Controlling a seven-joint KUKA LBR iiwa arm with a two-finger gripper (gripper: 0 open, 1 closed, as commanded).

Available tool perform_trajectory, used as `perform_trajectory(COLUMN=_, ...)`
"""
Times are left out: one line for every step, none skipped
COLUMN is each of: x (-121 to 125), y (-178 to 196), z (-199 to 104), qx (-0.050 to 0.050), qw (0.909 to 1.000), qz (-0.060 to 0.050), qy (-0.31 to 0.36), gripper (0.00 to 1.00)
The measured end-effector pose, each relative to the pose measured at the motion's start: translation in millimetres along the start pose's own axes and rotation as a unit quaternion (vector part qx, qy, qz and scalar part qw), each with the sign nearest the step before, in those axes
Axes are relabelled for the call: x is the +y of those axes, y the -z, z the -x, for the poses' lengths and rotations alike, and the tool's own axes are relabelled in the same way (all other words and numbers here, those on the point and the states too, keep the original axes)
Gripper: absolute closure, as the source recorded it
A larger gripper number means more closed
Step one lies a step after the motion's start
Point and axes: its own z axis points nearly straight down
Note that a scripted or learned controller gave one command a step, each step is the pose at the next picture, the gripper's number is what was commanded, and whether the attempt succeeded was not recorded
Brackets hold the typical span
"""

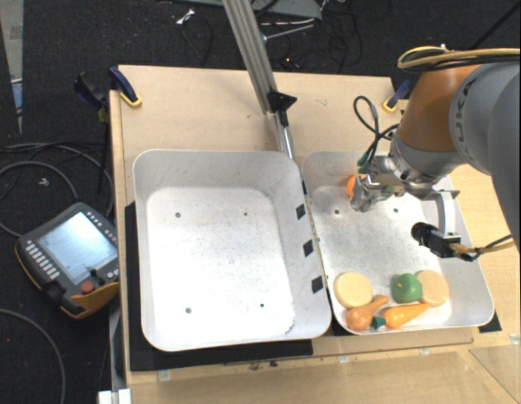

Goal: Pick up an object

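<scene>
Just left of the jaws point(367, 194), whose state I cannot tell, an orange object point(351, 185): a slanted approach may nudge it aside.

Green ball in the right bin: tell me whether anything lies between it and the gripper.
Nothing visible does. The gripper is at the bin's far end beside a small orange piece; bare floor separates it from the green ball, which sits among other toy foods at the near edge.

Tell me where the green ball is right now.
The green ball lies in the right bin, near its front edge, between the pale yellow disc and a tan round piece, just above the orange carrot.
</scene>
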Motion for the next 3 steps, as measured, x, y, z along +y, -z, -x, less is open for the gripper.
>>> perform_trajectory(x=9, y=62, z=0, qx=0.000, qw=1.0000, qz=0.001, qy=0.001, gripper=1.00)
perform_trajectory(x=11, y=105, z=-1, qx=0.000, qw=1.0000, qz=0.001, qy=0.001, gripper=1.00)
perform_trajectory(x=12, y=106, z=-46, qx=0.001, qw=1.0000, qz=-0.002, qy=0.002, gripper=1.00)
